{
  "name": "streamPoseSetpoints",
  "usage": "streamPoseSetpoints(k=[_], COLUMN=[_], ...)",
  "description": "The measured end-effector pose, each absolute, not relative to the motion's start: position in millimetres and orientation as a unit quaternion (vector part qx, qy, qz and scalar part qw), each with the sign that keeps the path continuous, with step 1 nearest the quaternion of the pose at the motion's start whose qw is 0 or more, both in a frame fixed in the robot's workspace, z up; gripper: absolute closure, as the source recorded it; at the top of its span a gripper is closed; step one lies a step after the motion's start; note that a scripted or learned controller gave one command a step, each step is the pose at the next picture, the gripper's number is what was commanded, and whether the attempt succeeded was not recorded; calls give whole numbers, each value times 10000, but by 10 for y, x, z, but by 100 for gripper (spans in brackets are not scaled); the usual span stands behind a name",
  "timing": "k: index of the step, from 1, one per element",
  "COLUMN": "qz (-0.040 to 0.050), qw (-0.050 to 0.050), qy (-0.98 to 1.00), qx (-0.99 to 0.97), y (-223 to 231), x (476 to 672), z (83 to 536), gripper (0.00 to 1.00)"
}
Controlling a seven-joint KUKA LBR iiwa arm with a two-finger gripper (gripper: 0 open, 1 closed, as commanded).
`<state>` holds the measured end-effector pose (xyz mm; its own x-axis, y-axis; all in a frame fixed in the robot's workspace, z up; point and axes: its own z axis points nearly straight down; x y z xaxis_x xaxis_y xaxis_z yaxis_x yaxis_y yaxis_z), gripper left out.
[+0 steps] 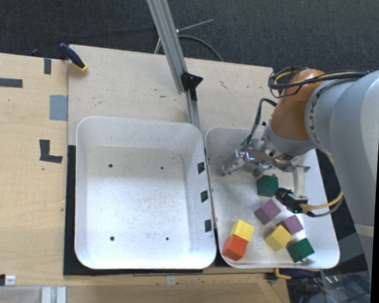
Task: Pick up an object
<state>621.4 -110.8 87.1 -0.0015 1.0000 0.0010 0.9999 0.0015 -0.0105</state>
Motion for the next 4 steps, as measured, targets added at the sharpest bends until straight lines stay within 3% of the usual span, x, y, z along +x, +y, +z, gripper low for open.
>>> streamPoseSetpoints(k=[1, 2, 3, 4], qz=[-12, -1, 8, -11], qw=[-28, 4, 13, 17], qy=[-7073, -7053, -7077, -7096], qx=[-7069, -7089, -7065, -7046], y=[-1308, -1947, -1915, -1187], x=[5928, 5723, 5724, 5377], z=[1902, 913, 1010, 1527], gripper=[0, 0, 100, 100])
